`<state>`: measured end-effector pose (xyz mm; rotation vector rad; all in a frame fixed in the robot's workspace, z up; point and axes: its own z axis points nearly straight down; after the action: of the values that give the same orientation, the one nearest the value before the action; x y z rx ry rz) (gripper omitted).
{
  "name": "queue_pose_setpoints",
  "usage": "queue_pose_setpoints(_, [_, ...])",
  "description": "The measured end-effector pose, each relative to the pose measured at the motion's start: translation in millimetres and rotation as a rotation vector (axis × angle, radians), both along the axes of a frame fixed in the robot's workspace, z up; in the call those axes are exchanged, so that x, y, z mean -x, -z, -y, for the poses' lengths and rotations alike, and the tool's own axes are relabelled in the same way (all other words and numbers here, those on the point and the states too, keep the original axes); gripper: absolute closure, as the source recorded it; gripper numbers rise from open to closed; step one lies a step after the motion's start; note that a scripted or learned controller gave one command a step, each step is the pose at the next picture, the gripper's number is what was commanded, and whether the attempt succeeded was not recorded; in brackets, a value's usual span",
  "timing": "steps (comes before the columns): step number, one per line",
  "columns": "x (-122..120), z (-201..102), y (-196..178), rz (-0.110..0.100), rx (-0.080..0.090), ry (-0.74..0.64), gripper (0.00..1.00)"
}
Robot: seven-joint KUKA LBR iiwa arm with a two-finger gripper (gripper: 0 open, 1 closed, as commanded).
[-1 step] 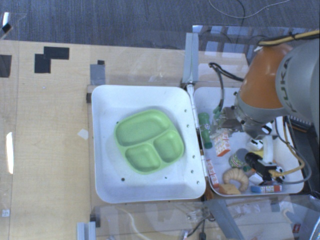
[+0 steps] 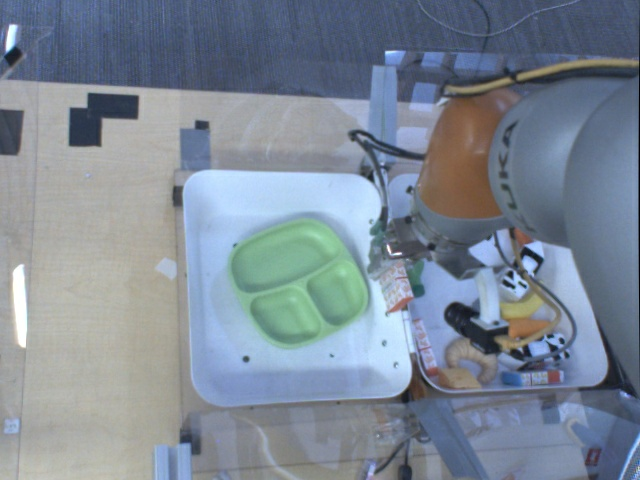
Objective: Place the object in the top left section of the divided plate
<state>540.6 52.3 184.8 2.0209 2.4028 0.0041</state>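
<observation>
that gripper [image 2: 393, 256] sits low over the ridge where the two white bins meet, with the grey arm [image 2: 570, 158] and its orange band bulking in from the right and covering much of the right bin [image 2: 592, 370]. from where i stand i can't tell whether it is clenched or released.

just below it, touching or nearly so, is a small red-and-white packet [image 2: 393, 290]. it lies tilted across the shared rim, partly over the right edge of the left bin [image 2: 210, 368]. i can't make out if it is gripped or only resting there.

the green divided plate [image 2: 298, 283] lies flat near the middle of the left bin, turned a little askew. its large top left section [image 2: 283, 254] has nothing in it, and the packet is just beside the plate's right edge, outside it.

the right bin holds a jumble:
- a second red-and-white strip [image 2: 425, 344] along its left wall
- a tan pastry-like piece [image 2: 468, 360] near the front
- something yellow like a banana [image 2: 522, 309], with an orange piece just beside it
- a black-and-white die [image 2: 514, 283]
- a small red-and-blue tube [image 2: 530, 377] at the front edge
</observation>
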Motion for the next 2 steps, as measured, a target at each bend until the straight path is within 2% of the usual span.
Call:
queue_pose_setpoints(1, [12.6, -17.8, -50.9, 0.003, 0.0, -0.072, 1.0])
queue_pose_setpoints(2, [12.7, -17.9, -50.8, 0.003, 0.0, -0.072, 0.0])
